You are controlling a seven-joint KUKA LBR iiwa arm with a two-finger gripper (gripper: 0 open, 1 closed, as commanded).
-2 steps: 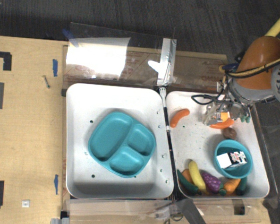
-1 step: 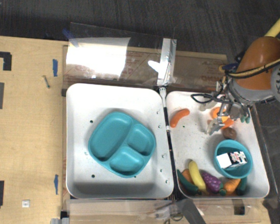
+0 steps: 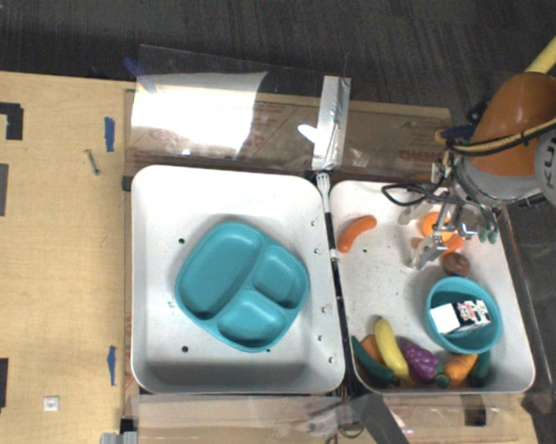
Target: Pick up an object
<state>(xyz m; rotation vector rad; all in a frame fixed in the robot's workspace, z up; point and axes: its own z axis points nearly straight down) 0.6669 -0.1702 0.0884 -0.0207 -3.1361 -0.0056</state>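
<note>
Camera view: arm reaches in from the right, gripper [image 3: 439, 237] low over the back of the right bin [image 3: 520, 306]. Can't tell whether the fingers are parted or closed; the metal is blurred and cables cross it. Something orange sits right at the gripper, and I can't tell if it is between the fingers or just behind them. Not calling it held.

Candidates in the right bin:
- orange carrot-like piece [image 3: 356, 231], lying alone near the divider, clear floor around it
- brown round piece [image 3: 457, 264], just beside the gripper and close to the teal bowl [image 3: 465, 339]
- the bowl, holding a small black-and-white box [image 3: 464, 316]
- front-edge pile: banana [image 3: 391, 346], purple grapes [image 3: 421, 361], an orange piece [image 3: 460, 368], all touching or overlapping

Left bin [image 3: 152, 284] has the teal divided plate [image 3: 243, 284]: wide and flat, a poor target for two fingers.

My read for doing this well:
- Go for an isolated item. The carrot-like piece is the safest; nothing near it to snag.
- Align the fingers across its short axis, descend straight down, close only when they are at the bin floor.
- The brown piece is nearest but looks round, so it will probably roll out of an off-centre pinch, and the bowl rim is in the way on one side.
- Avoid the front pile: likely a double grab or a push into the wall.
- Lift vertically, and confirm the item is in the fingers before counting it.
</note>
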